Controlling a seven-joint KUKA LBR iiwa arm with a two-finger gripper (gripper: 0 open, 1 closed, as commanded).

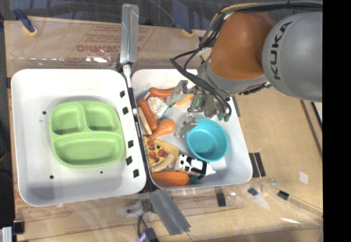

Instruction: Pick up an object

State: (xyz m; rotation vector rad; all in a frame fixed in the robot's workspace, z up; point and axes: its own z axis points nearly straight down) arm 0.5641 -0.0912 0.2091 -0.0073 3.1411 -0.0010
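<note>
The right bin [238, 150] holds a heap of toy food. A blue bowl [207, 140] stands in its middle, with a black-and-white toy [192, 165] and an orange carrot [171, 178] in front of it. To the left lie a pizza slice [157, 153], an orange drumstick [165, 127], a long sausage [146, 115] and an orange hot dog [161, 93]. My gripper [184, 108] hangs low over the bin's back half, just behind the bowl's far-left rim. It is open, and I see nothing between its fingers.
The left bin [27, 125] holds a green divided plate [86, 133]. A metal divider strip [129, 32] runs back from the wall between the bins. The grey arm and its orange band [241, 43] cover the right bin's back right corner.
</note>
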